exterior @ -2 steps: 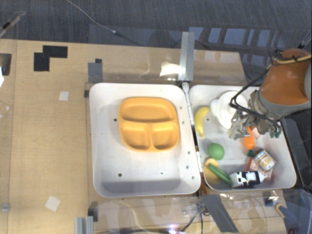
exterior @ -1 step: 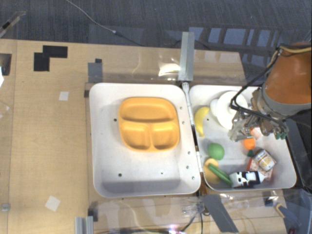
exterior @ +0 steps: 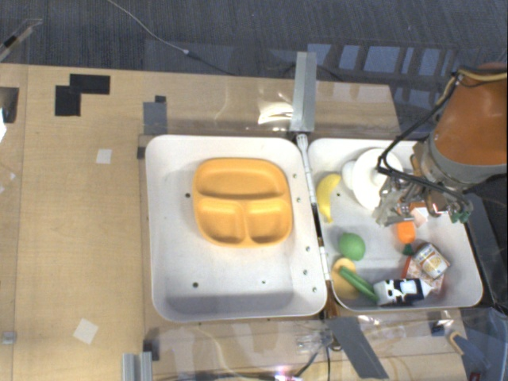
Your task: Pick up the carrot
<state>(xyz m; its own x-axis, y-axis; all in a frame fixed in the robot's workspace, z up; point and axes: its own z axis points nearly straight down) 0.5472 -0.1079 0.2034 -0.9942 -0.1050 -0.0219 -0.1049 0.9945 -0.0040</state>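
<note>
The carrot (exterior: 406, 232) is a small orange piece lying in the right bin (exterior: 474, 288), towards its right side. My gripper (exterior: 413, 209) hangs directly above it, reaching in from the right under the arm's orange band. The gripper's lower end sits just above the carrot's top and partly overlaps it in this view. I cannot tell whether they touch. Nothing is lifted off the bin floor.
The right bin also holds a white cup (exterior: 367, 178), a yellow banana (exterior: 327, 194), a green ball (exterior: 352, 246), a small can (exterior: 429, 262), a black-and-white item (exterior: 402, 290) and a green-and-yellow piece (exterior: 353, 279). The left bin (exterior: 171, 292) holds a yellow divided plate (exterior: 241, 200).
</note>
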